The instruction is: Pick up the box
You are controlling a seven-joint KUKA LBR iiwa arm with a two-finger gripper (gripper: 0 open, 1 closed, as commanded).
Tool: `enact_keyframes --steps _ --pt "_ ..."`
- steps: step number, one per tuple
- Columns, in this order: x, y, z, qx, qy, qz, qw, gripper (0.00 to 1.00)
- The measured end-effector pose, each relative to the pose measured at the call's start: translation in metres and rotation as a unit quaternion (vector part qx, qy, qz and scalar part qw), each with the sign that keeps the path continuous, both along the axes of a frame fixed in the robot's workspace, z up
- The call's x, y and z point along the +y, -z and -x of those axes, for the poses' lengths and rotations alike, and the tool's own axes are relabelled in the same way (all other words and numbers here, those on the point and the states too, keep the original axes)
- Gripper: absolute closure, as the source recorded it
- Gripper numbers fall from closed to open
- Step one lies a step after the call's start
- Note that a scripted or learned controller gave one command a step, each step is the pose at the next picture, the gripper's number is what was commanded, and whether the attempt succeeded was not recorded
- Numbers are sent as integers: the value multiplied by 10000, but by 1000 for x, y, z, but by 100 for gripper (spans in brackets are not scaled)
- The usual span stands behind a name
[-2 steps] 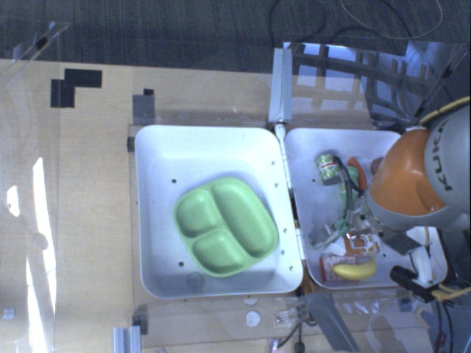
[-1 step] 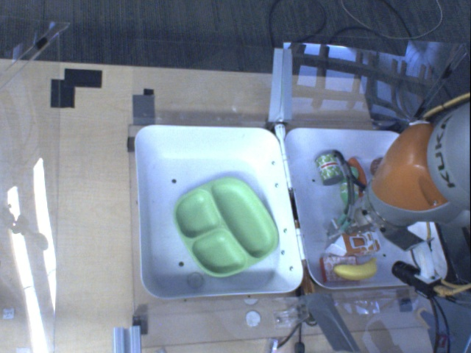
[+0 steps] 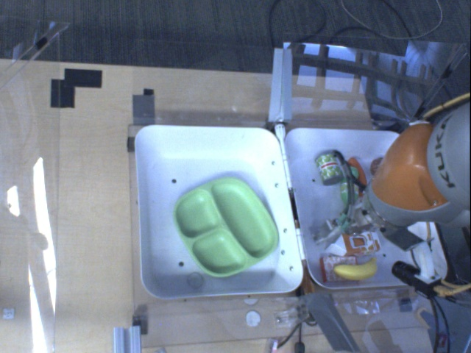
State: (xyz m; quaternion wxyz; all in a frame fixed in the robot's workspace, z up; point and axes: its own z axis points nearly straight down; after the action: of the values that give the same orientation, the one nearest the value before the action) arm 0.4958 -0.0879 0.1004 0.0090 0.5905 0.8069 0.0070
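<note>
The bench [image 3: 81, 219] carries two white bins side by side, presumably so things can be lifted from one and set in the other. The left bin [image 3: 158, 160] holds a green divided plate [image 3: 226, 225], lying flat near its middle with bare floor all round it.

The right bin [image 3: 305, 160] holds the clutter, bunched toward its near and right side. The arm [image 3: 412, 179] reaches in from the right and leans over this bin, its orange band covering much of the far right corner; that lean suggests it is working down toward the pile.

Below the band, the gripper [image 3: 358, 223] sits low among the objects, just above the box. I cannot tell whether the claw is released or clenched, since the wrist and the tangle around it hide the tips, and nothing shows plainly between them.

The box [image 3: 358, 244], small and orange-and-white, lies flat on the floor of the right bin, directly under the gripper and touching or nearly touching the banana [image 3: 354, 271] at the near wall. It looks not yet lifted.

A green-labelled can [image 3: 330, 167] lies farther back, apart from the box. Its position leaves the approach from above open.
</note>
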Motion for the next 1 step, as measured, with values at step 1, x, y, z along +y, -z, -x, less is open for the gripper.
enact_keyframes --steps 1 --pt "-13 12 -58 59 571 -5 9984 0"
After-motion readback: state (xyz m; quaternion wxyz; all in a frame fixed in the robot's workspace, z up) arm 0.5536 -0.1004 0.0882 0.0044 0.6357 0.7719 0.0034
